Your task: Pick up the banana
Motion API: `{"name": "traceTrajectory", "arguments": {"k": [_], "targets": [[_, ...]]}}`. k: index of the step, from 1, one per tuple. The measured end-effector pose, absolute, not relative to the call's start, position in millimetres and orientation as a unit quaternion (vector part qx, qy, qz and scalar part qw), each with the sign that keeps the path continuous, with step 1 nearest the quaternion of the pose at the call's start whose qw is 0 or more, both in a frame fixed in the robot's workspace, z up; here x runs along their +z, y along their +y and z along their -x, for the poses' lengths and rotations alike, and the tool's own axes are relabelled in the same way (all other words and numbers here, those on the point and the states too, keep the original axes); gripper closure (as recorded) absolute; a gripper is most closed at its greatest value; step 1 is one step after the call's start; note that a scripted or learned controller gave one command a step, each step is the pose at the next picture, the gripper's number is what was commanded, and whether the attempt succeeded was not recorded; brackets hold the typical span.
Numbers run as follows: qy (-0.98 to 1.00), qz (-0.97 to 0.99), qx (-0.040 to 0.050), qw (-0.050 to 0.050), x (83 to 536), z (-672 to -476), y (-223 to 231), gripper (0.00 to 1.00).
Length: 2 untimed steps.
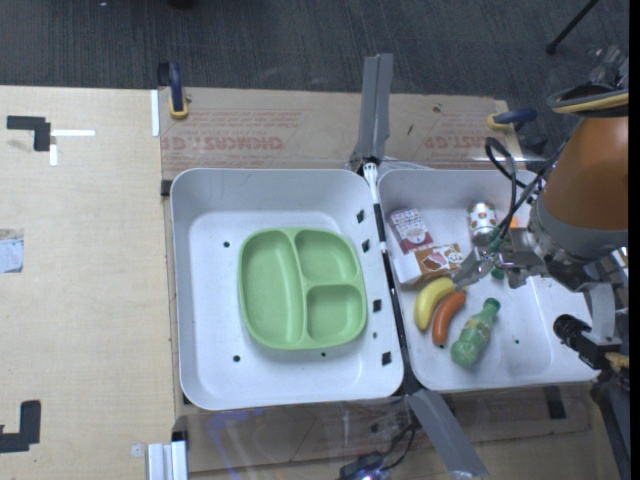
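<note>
The yellow banana lies in the right bin, near its left wall. A small orange sausage-shaped toy touches its right side. My gripper reaches in from the right and hovers just above and to the right of the banana's upper end. Its fingers stand open with nothing between them. The arm's orange band rises over the bin's right side.
A green bottle lies right of the orange toy. A red-and-white carton, a second small carton and a small can sit in the bin's far half. The left bin holds a green divided plate.
</note>
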<state>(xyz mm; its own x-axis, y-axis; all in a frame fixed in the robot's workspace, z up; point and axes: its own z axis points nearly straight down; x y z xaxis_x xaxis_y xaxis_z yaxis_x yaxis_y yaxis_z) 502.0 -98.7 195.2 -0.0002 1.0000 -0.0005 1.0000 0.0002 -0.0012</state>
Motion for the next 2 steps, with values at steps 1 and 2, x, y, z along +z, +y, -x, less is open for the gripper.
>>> {"name": "traceTrajectory", "arguments": {"k": [1,2], "targets": [[-0.745,0.667,0.0002,0.0,92,-549.9,-97,0.0],[-0.732,0.681,0.0004,0.0,92,-509.9,-97,0.0]]}}
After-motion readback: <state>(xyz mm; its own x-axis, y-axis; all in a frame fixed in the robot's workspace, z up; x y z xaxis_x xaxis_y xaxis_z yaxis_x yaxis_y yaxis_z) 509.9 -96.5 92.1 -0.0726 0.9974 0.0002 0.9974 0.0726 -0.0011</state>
